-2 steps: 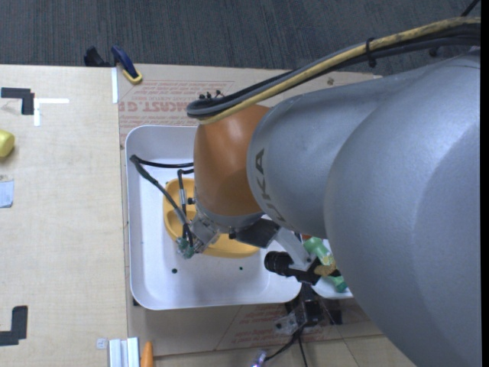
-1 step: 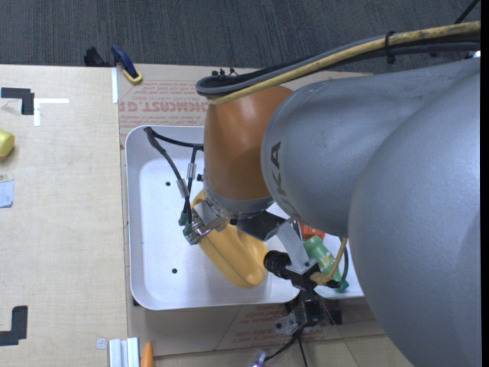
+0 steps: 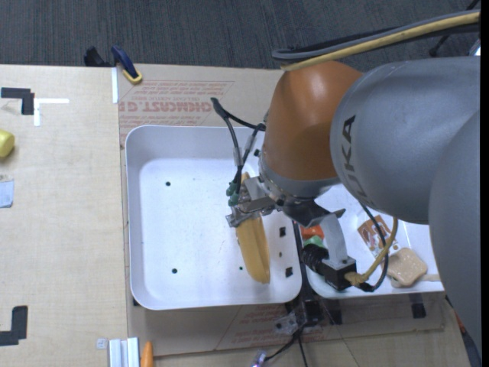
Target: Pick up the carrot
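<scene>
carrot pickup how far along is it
Done: nothing yet. The carrot, orange with a green end, lies in the right bin, partly hidden by the arm. In hand: the hand is over the left bin, at a long yellow thing. Left: reach, grip and lift the carrot.

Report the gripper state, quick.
Gripper: cannot be told. It sits at the top end of a long yellow thing in the left bin.
</scene>
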`<act>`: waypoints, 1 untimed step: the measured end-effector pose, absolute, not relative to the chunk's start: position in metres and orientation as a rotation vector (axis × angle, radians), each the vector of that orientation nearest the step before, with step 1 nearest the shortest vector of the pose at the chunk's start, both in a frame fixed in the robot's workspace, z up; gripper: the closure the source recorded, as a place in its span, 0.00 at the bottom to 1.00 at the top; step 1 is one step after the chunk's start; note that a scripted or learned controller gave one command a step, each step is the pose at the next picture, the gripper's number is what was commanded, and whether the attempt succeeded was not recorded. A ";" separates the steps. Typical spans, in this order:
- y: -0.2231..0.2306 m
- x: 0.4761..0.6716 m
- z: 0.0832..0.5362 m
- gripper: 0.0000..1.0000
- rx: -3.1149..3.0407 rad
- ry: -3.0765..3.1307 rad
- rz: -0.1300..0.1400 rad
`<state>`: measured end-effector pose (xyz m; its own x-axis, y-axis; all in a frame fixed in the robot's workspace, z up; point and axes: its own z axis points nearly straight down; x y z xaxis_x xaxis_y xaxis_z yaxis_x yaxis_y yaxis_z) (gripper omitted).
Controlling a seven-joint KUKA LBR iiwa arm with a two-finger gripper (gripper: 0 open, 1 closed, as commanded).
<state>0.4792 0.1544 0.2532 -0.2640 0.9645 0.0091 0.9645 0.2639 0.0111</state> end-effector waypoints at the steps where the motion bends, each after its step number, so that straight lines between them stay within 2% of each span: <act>1: 0.161 0.486 0.215 1.00 -1.800 -2.584 -0.104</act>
